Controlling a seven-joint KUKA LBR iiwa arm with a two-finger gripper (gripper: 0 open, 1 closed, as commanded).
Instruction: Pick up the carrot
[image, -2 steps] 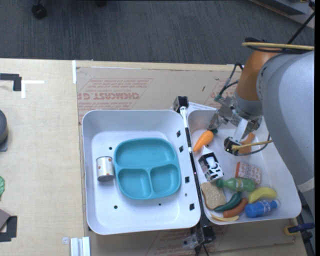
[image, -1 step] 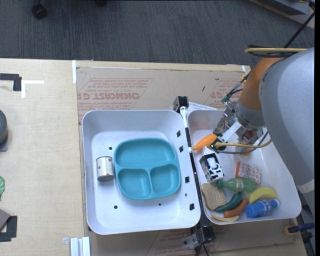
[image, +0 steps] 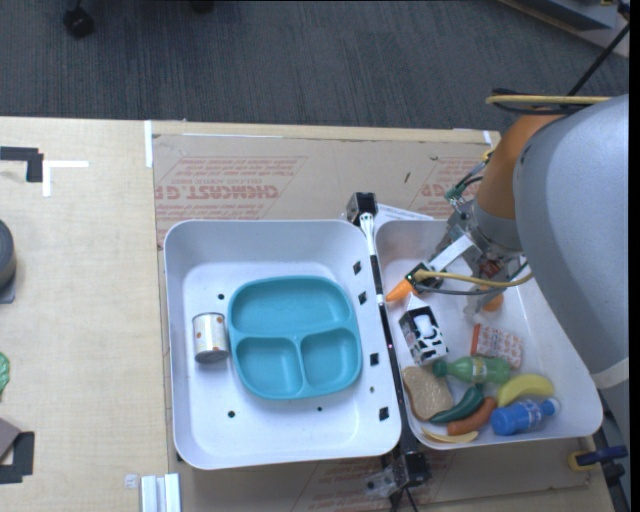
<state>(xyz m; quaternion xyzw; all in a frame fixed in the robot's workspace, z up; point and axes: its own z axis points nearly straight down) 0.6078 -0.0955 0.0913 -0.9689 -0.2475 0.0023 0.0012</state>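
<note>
One carrot (image: 399, 291) lies against the left wall of the right bin (image: 562, 335), near the gripper (image: 487, 268); whether that is apart or together cannot be told. One banana (image: 527, 387) and one bread slice (image: 427, 392) share that bin. The left bin (image: 190, 400) holds one teal plate (image: 295, 335) and one can (image: 209, 336).

Pale wooden bench (image: 80, 300) carrying cardboard and two white bins.
A brown cardboard sheet (image: 260, 180) covers the bench's middle and right. The left bin (image: 175, 300) and right bin (image: 398, 245) sit on it side by side, rims touching. Black tape marks (image: 25, 160) and a dark round thing (image: 4, 258) are on the bare wood at the left.
</note>
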